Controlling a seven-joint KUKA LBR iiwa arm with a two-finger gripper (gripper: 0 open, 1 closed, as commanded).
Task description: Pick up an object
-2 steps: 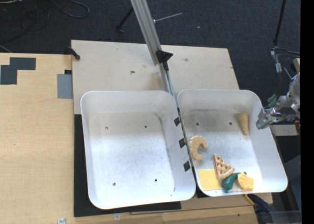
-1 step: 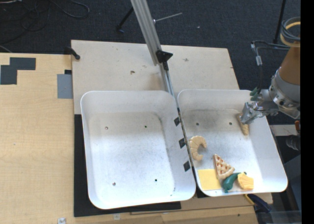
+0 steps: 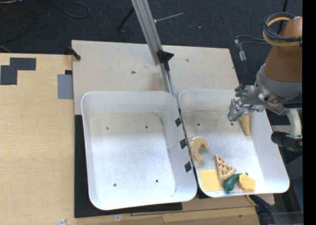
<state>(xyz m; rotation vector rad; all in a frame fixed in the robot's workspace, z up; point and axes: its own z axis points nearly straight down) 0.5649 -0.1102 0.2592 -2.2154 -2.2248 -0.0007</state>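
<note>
Over the right bin [image 3: 276, 179] I see the claw [image 3: 240, 112] hanging low near the far right side, the grey arm [image 3: 281, 71] with its orange band reaching in from the right. Just beside the claw's tip lies a tan cone-shaped object [image 3: 245, 124], pointing toward the near side; I cannot tell whether the claw is touching it, and I cannot tell how the claw is set from this angle. Along the bin's left wall rests a pale croissant-shaped piece [image 3: 199, 147]. Nearer the front edge sit a waffle-patterned wedge [image 3: 224, 167], a flat yellow square [image 3: 209, 180], a teal piece [image 3: 231, 183] and a small yellow chunk [image 3: 247, 183], clustered close together. To the left, the other white bin [image 3: 94, 120] sits on the surface [image 3: 113, 66], its floor speckled with dark marks.
</note>
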